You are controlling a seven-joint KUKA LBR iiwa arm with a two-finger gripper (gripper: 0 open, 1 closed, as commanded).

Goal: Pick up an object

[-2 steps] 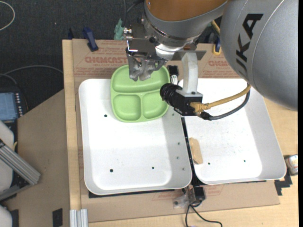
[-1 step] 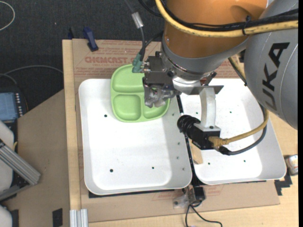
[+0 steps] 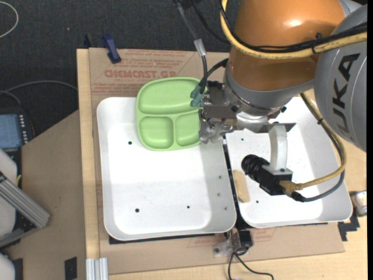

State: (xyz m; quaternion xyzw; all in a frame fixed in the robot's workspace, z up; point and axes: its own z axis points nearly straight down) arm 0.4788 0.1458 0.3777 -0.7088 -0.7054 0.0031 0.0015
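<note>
A light green divided plate (image 3: 166, 114) lies in the far part of the left bin (image 3: 157, 197), its far rim over the bin's back wall. My gripper (image 3: 208, 123) hangs at the plate's right edge, over the gap between the two bins, under the big orange wrist band. The gripper's body hides the plate's right rim, so I cannot tell whether it touches the plate. A small tan wooden stick (image 3: 240, 185) lies in the right bin (image 3: 315, 209) against its left wall.
A black cylinder (image 3: 261, 172) on a white bracket, with a yellow cable, hangs from the arm over the right bin. The arm covers that bin's far half. Brown cardboard (image 3: 140, 63) lies under both bins, with a blue clip (image 3: 111, 48) at its far edge.
</note>
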